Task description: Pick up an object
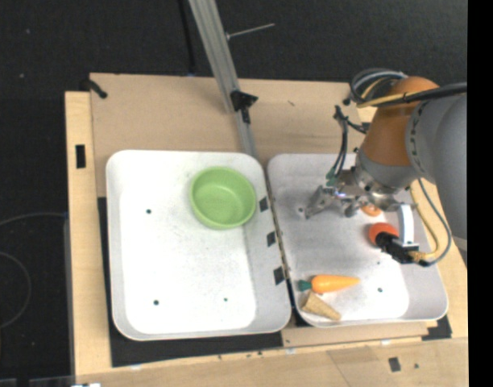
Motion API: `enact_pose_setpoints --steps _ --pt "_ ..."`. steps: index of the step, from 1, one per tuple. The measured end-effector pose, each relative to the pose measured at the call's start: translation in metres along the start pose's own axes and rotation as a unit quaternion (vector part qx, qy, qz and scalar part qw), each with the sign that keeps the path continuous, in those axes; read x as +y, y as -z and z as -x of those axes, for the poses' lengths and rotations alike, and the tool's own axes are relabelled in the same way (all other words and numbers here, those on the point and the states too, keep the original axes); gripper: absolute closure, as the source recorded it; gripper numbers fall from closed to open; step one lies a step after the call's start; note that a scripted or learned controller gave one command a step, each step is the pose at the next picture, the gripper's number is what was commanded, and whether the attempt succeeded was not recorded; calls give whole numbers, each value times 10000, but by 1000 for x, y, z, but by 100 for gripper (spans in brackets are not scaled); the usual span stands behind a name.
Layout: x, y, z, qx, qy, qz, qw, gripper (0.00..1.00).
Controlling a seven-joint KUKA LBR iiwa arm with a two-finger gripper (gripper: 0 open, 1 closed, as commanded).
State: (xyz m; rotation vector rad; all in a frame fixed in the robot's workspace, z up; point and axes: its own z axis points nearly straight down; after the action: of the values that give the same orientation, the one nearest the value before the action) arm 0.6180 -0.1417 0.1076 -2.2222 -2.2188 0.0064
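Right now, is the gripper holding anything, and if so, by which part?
Nothing is visibly held. The gripper hangs over bare floor of the right bin, apart from the carrot, the tan wedge and the orange object.

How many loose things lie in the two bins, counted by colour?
Green: 1, the bowl in the left bin.
Orange: 2, the carrot and a small round piece, both in the right bin.
Tan: 1, the wedge.
Total: 4
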Motion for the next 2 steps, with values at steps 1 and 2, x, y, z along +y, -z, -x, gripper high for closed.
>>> enact_pose_setpoints --steps 1,2 --pt "2 15 1 1 -17 39 10000 100" --pt "-1 60 4 3 -9 49 10000 100"
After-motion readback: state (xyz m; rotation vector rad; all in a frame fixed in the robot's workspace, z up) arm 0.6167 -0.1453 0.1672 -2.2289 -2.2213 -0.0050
